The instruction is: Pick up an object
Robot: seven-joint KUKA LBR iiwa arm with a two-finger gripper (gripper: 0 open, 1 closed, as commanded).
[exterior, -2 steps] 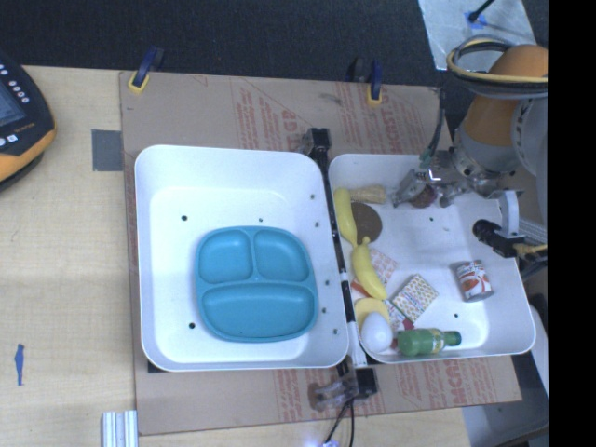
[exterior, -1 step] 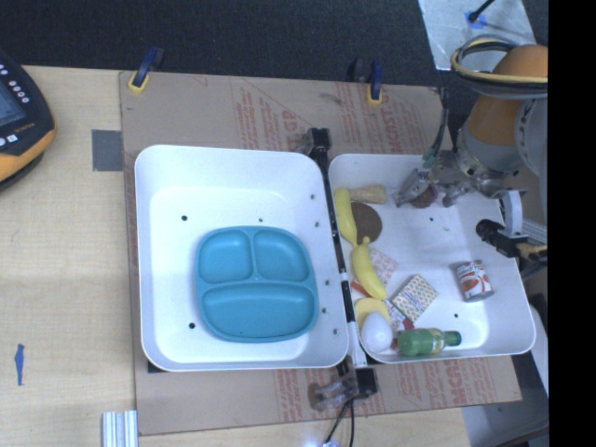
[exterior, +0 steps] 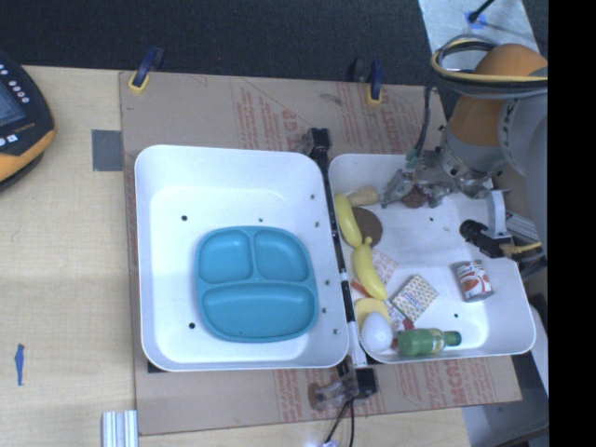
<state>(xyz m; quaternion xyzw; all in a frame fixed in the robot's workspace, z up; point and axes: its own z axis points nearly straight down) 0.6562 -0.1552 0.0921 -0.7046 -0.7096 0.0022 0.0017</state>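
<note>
Camera view, smooth blue sectioned plate (exterior: 256, 284), curved bananas (exterior: 358, 250)

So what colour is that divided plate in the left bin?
Light blue: the divided plate, seen in the camera view.

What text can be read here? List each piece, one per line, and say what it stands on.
No text reads clearly.
Cardboard sheet: faint red printed lettering, too blurred to read.
Small can: red and white label, too small to read.
Green bottle: label too small to read.
Patterned packet: print too blurred to read.
Handheld controller: screen and buttons illegible.
</note>
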